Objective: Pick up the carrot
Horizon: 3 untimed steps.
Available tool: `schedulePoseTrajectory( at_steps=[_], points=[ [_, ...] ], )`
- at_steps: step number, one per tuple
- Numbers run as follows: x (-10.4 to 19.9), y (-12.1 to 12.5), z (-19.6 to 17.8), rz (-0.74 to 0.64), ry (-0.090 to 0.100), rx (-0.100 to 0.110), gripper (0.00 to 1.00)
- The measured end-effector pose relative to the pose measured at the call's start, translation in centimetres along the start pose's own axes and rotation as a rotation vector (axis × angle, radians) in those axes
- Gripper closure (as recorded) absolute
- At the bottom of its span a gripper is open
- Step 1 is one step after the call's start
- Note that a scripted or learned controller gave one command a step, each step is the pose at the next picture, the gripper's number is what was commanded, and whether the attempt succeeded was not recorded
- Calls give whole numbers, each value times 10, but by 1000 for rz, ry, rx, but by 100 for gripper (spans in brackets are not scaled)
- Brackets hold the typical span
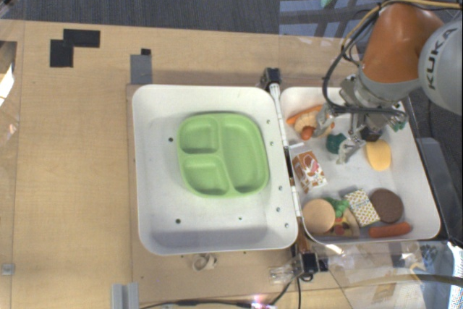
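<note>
So on the bench [65,177] there are two white bins side by side. The left bin [155,155] has a green tray [221,154] sitting in the middle of it, three compartments, and it looks like nothing's in any of them. Between the two bins, up at the far end, there's a small black clamp thing [271,75] on the shared edge. The right bin [423,184] is where all the clutter is. The carrot [304,116] is up in the far-left corner of that bin, lying at a slant, orange with a paler end, and a small reddish-brown piece [307,132] is touching it on the near side. Just below that is a little red-and-white packet [309,171] near the bin's left wall. Down at the near edge there's a round bun [318,215], then a checkered block [362,208] right beside it, a dark brown disc [385,205], and a red sausage-looking thing [389,230] along the near wall. Mid-bin there's a small dark green item [335,143] and a yellow lemon-ish piece [377,154] further right. The arm [394,43] comes in from the right, big orange band on it, and the gripper [349,148] hangs over the middle of the right bin, just right of the carrot and close by the green item. The carrot isn't between its fingers. I honestly can't tell if the jaws are spread or closed from this angle, too much metal and cable tangled together.
</note>
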<state>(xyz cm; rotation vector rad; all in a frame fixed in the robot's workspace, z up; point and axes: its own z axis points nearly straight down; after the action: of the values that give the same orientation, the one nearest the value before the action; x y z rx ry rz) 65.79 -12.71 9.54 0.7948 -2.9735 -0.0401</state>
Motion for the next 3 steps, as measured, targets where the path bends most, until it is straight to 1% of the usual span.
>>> schedulePoseTrajectory(
  at_steps=[1, 2, 3],
  points=[
    [-2, 5, 0, 73, 2, 2, 0],
    [-17, 23, 0, 362, -25, 29, 0],
    [-19, 24, -1, 574, -23, 6, 0]
  ],
)
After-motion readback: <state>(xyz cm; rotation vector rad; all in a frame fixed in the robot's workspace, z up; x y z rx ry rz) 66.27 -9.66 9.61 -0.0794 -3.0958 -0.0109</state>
